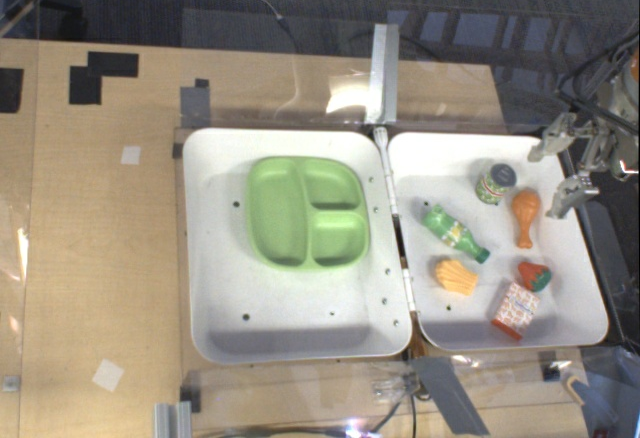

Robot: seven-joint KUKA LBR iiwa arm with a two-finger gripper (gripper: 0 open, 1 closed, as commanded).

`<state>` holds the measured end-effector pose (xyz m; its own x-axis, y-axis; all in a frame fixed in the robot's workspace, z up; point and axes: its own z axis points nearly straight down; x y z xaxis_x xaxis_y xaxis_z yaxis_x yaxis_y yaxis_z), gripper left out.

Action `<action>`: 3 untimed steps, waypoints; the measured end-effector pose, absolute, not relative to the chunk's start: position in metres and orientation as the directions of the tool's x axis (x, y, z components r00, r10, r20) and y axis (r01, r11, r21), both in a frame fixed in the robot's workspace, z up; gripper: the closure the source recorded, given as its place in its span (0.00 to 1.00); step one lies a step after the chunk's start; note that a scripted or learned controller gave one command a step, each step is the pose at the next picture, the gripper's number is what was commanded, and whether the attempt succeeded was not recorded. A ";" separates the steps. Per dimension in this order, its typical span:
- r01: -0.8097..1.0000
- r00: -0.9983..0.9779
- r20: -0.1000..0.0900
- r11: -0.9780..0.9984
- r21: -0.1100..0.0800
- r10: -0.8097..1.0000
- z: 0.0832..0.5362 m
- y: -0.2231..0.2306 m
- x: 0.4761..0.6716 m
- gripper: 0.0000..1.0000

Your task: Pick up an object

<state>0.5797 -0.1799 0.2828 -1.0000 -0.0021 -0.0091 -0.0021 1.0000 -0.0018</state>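
Observation:
The right bin (590,271) holds several toys. A small round can (494,183) stands near its back. Beside the can lies an orange drumstick (525,214). A green bottle (454,232) lies tilted at the left, with a yellow ridged piece (456,276) just below it. A red fruit with a green top (535,276) and a red and white carton (514,310) sit at the front right. My gripper (557,173) hangs over the bin's back right edge, right of the can and drumstick. It is open with nothing between its fingers.
The left bin (215,316) holds a green divided plate (305,213). A raised divider (393,226) separates the two bins, and a metal post (384,76) stands behind it. Black cables (600,76) hang at the far right.

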 end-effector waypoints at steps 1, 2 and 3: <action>0.553 -0.833 -0.004 0.833 0.001 0.553 0.175 -0.192 0.573 0.00; 0.715 -0.699 -0.010 0.699 0.007 0.716 0.089 -0.141 0.575 0.00; 0.708 -0.705 -0.024 0.706 0.014 0.709 0.104 -0.141 0.579 1.00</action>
<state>0.5790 -0.1410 0.1038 -0.7053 0.7085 -0.0239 0.7084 0.7056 0.0139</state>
